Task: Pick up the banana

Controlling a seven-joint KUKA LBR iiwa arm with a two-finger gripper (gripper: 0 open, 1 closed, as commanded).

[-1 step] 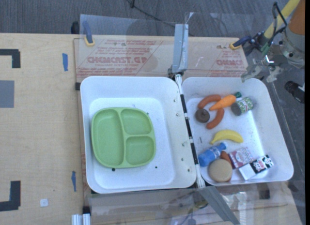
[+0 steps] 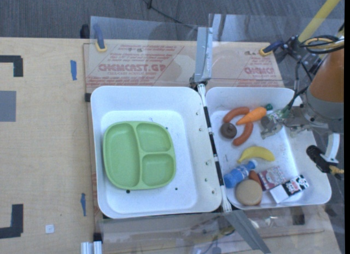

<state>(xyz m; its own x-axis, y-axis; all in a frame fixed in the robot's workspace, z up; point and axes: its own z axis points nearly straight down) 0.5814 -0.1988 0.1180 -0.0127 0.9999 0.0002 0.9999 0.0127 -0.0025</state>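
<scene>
1. Lower right of the frame, nearest the viewer: the right white bin [image 2: 322,193] holds a round bun [image 2: 249,192], a blue bottle [image 2: 239,173] and small cartons [image 2: 284,184].
2. Just above them, mid-bin, lies the banana [image 2: 257,153], yellow, curved and apart from its neighbours. It looks like a light, stiff, smooth toy; a pinch across its thick middle seems safest.
3. Further up sit a carrot [image 2: 252,116], sausages [image 2: 240,122] and a brown disc [image 2: 228,130].
4. At the right edge, the gripper [image 2: 279,122] hovers near the carrot; I cannot tell whether its jaws are released or clenched.
5. Left bin: a green divided plate [image 2: 139,155].
</scene>
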